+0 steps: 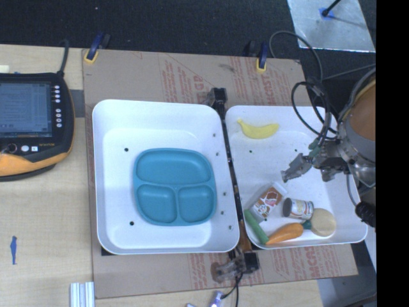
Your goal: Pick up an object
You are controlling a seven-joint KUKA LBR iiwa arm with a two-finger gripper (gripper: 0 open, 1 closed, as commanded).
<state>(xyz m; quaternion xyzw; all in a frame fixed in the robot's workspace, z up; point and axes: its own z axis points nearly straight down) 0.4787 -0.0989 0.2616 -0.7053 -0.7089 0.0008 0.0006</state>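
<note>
The right white bin [255, 155] holds several small items. A yellow banana [258, 130] lies near its far edge. A small red and white carton [267, 203], a little can [298, 208] on its side, an orange carrot [285, 233], a green stick-like piece [254, 226] and a beige round piece [323, 222] crowd the near edge. My gripper [296, 168] hangs over the middle right of this bin, above the bare floor. It is just beyond the can and carton and touches none of them. Nothing shows in it.
The left white bin [115, 139] holds a blue divided plate [174, 186]. A teach pendant [32, 123] rests on the bench at far left. Black cables [307, 94] loop above the right bin beside the arm. Clamps [219, 98] sit at the bins' shared edge.
</note>
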